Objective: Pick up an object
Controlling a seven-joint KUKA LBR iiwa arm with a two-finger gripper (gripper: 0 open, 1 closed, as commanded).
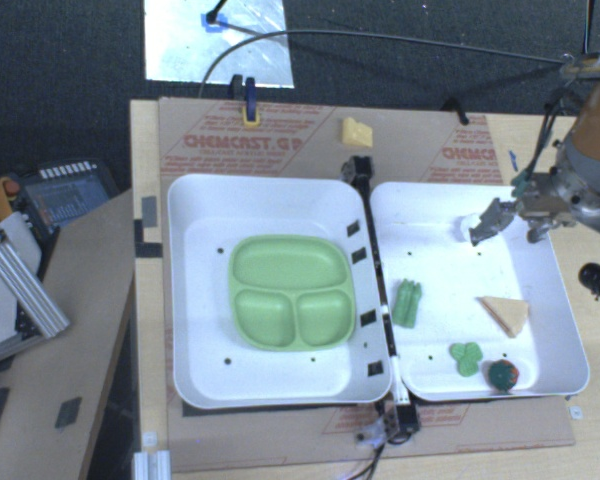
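My gripper [509, 230] hangs over the back of the right bin [430, 208], with its fingers spread apart and nothing between them. Below it on the bin floor lie a tan wedge [507, 314], a green ridged toy [407, 303], a small green leafy piece [467, 357] and a round green and red object [502, 374]. The wedge is nearest, just in front of the gripper. All of these lie apart from the fingers.
The left bin [195, 218] holds a light green divided tray [288, 290]. A yellow block [357, 132] rests on the cardboard behind the bins. A black divider strip [370, 268] runs between the bins. A clamp [248, 103] sits at the back edge.
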